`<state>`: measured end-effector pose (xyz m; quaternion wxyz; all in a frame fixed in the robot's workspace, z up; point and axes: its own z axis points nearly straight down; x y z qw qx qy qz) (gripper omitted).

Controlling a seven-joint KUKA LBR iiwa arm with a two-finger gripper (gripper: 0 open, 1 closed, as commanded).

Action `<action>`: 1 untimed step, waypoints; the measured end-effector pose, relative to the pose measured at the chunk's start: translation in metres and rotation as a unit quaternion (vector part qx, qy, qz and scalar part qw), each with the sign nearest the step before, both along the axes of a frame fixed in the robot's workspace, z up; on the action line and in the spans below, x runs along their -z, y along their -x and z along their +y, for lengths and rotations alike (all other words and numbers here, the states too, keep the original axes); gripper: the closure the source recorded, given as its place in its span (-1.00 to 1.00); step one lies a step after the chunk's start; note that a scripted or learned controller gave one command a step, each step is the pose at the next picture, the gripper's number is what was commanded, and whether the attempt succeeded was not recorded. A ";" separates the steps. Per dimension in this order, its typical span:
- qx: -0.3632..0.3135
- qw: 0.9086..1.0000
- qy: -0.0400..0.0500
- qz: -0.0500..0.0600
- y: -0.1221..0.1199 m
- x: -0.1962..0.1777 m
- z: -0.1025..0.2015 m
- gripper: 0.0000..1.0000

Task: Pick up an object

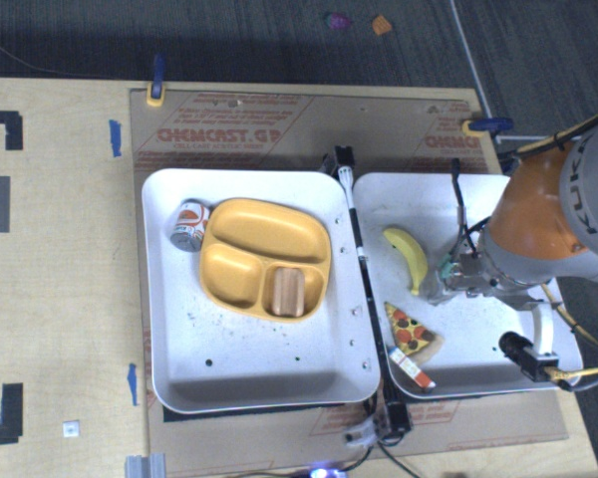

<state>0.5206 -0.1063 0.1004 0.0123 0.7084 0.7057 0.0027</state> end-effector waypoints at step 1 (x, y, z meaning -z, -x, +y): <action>-0.002 1.000 -0.007 0.010 0.034 -0.084 0.088 1.00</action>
